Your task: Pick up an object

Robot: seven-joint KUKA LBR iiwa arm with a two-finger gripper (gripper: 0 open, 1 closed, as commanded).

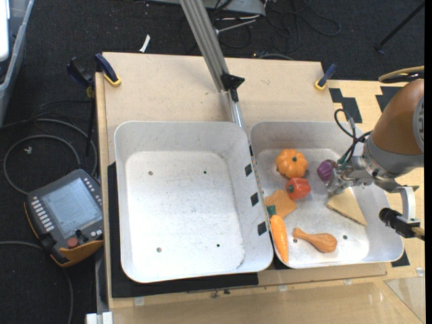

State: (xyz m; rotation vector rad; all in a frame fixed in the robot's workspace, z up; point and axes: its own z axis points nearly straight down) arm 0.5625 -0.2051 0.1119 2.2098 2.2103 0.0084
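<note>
Over right bin (378,248) | my gripper (339,179) beside purple toy (326,171), grip state unclear | toy seemed light, rigid, slippery; best pinched across middle.

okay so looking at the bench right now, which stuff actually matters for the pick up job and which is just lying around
Matters for the job:
gripper, low in the right bin
purple piece beside it
pumpkin
red tomato
carrot
drumstick
tan wedge
orange flat piece

Just lying about:
left bin
teach pendant on the floor
yellow clamps
metal pole
</note>
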